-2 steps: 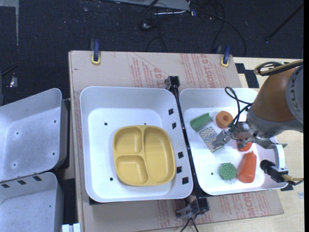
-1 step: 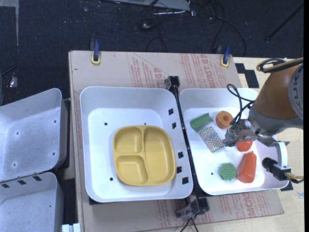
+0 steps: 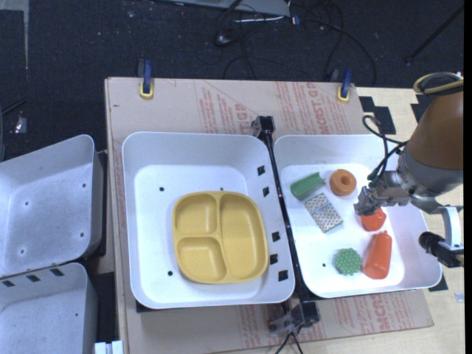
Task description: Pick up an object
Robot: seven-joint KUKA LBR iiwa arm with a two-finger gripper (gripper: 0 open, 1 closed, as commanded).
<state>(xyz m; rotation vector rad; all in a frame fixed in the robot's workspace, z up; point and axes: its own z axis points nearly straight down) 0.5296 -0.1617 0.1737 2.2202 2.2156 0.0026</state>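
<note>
The right bin holds a green block, an orange doughnut-shaped toy, a patterned grey packet, a green bumpy ball, an orange-red bottle-shaped toy and a small red object. My gripper hangs low over the small red object, which shows just under its tip. The gripper body hides the fingers.
The left bin carries a yellow divided plate. A black divider runs between the two bins. Spare white bins lie off the bench at the left. The arm's orange band rises over the right bin's right edge.
</note>
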